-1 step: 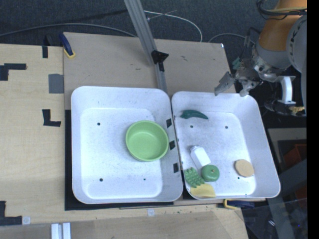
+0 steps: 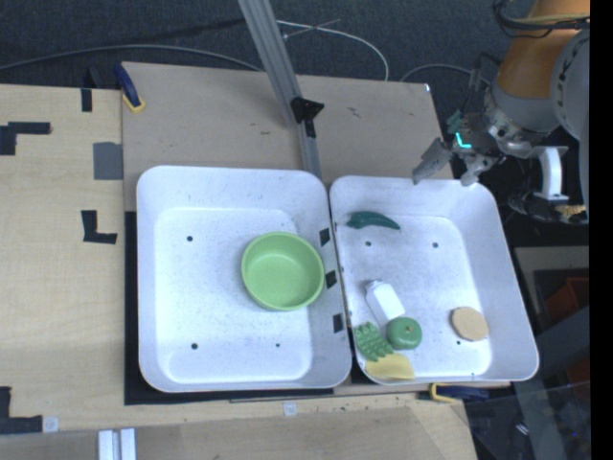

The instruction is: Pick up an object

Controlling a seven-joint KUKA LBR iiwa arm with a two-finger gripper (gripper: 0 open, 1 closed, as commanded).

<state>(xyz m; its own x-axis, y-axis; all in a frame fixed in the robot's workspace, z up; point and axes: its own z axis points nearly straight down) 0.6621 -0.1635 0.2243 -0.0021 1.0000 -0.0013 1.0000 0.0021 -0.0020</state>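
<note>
Evenly and softly lit from above, moderately bright, without hard glare. Only faint, short shadows beneath the round light-green plastic bowl (image 2: 282, 271) in the left shallow white bin (image 2: 163, 257) and beside the small items near the right shallow white bin's (image 2: 498, 257) front edge. Slightly soft and grainy throughout, blurrier toward the dim upper-right corner. Dark, underexposed floor beyond the pale wooden surface's (image 2: 57, 257) far edge.

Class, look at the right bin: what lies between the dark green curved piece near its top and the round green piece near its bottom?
In the camera view, a small white bottle lies between the dark green curved piece and the round green piece, close above the latter.
</note>
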